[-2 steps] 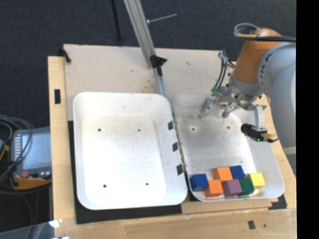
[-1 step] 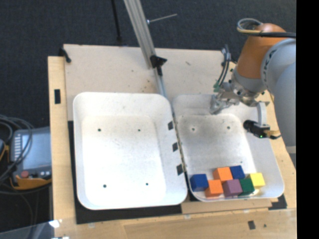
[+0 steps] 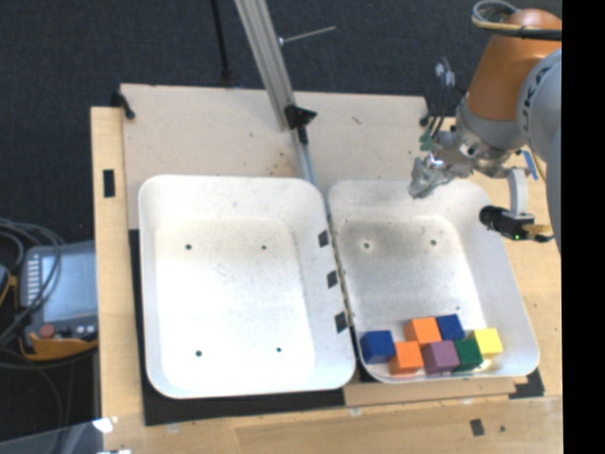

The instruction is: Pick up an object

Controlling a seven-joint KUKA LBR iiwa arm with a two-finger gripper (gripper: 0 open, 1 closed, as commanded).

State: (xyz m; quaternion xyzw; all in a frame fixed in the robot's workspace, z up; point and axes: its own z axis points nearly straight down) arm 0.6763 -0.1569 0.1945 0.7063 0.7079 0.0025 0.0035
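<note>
Camera view shows the hand poised over the right bin's far rim, its opening impossible to judge; the coloured blocks crowd the near corner, well apart, likely needing a long reach.

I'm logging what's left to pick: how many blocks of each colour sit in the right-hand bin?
Blue blocks: 2
Orange blocks: 2
Purple block: 1
Green block: 1
Yellow block: 1
Total: 7, clustered at the near edge of the right bin.
</note>
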